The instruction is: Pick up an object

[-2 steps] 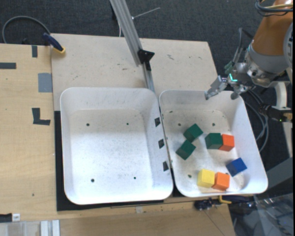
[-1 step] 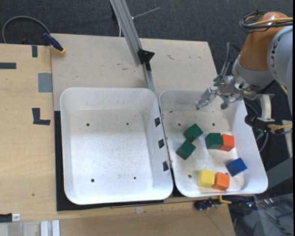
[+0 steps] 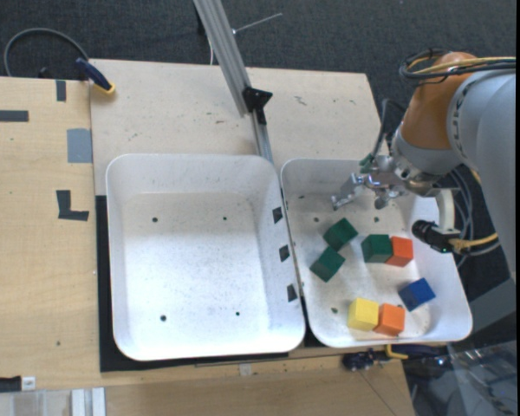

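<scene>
While the arm [image 3: 468,120] is reaching in from three o'clock, the gripper [image 3: 361,194] is hanging with fingers spread and nothing between them over the right bin [image 3: 455,315], the nearest green block [image 3: 340,232] lying apart at its six o'clock (other blocks beyond).

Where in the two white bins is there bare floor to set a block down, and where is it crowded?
The left bin offers bare floor from wall to wall. In the right bin, the blocks crowd the middle and near end: green blocks, orange block, blue block, yellow block. The gripper hangs over its far end.
</scene>
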You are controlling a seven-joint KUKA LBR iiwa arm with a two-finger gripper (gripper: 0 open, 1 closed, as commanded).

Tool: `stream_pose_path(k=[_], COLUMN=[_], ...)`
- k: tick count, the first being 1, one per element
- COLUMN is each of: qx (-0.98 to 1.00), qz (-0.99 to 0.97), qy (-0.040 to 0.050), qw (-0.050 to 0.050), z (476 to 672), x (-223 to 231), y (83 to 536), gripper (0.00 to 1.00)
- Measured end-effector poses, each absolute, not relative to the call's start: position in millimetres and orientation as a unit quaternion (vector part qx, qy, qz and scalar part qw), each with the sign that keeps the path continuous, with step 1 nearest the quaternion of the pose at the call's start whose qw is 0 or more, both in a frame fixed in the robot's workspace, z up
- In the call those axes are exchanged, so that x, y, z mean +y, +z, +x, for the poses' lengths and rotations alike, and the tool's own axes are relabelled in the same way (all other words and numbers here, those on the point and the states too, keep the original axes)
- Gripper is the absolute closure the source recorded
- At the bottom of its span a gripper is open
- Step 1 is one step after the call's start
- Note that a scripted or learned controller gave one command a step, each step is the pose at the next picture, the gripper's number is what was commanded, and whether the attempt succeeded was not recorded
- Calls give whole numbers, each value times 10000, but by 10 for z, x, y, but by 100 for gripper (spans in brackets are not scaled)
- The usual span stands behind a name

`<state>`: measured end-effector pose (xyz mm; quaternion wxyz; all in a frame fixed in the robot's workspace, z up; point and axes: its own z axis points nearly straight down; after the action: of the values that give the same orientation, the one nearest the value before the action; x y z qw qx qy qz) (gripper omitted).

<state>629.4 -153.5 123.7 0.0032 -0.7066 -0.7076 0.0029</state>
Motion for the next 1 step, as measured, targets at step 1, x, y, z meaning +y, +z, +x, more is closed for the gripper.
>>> stream_pose_path(k=[1], qx=[-7078], qz=[-7064], qy=[23], qw=[21], z=[6280], x=[-1524], y=[891], gripper=[0])
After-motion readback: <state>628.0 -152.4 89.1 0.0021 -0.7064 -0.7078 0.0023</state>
